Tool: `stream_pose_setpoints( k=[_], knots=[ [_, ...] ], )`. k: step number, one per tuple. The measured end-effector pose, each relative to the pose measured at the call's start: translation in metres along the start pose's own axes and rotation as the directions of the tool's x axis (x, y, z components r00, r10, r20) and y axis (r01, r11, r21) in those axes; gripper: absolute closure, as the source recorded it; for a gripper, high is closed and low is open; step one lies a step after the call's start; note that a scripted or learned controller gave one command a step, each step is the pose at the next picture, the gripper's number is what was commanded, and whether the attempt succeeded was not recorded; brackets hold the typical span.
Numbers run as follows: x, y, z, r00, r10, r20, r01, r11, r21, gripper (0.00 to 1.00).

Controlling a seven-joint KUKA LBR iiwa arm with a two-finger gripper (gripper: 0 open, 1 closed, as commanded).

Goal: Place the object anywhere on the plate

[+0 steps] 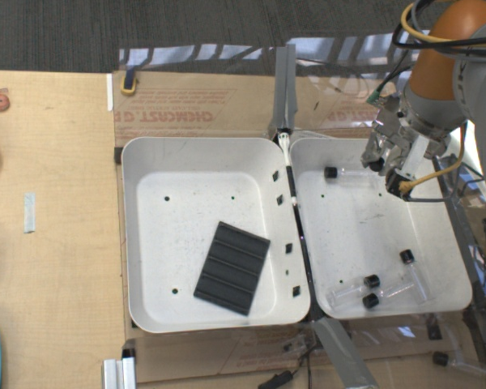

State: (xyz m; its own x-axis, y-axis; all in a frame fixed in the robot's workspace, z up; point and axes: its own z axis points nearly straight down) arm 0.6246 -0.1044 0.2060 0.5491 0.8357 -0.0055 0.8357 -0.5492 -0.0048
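Object: not surely identified; the likeliest candidates are the clear tubes (381,292) with black caps, lying in the right bin (437,298) near its front wall, well below the claw in the picture and apart from it; none is between the fingers
Plate: taken to be the dark ribbed slab (232,267) lying tilted in the left bin (138,217), far to the left of the claw and nearer the camera; nothing rests on it
Small black piece: a single cap-like bit (330,172) on the right bin's floor, just left of the claw
Claw: the claw (386,167) hangs over the back right part of the right bin; whether it is spread or pressed together I cannot tell; nothing shows gripped
Tabletop: tan board (49,177) far left of the claw, beyond both bins
Progress: by my judgement nothing is done yet; the pick, the carry across the divider and the set-down on the slab all remain
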Motion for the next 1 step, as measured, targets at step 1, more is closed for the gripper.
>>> stream_pose_setpoints(
  k=[1],
  knots=[
    [0.0362,-0.0642,0.0034,0.949,0.314,-0.001,-0.314,0.949,0.001,1.00]
  ],
)
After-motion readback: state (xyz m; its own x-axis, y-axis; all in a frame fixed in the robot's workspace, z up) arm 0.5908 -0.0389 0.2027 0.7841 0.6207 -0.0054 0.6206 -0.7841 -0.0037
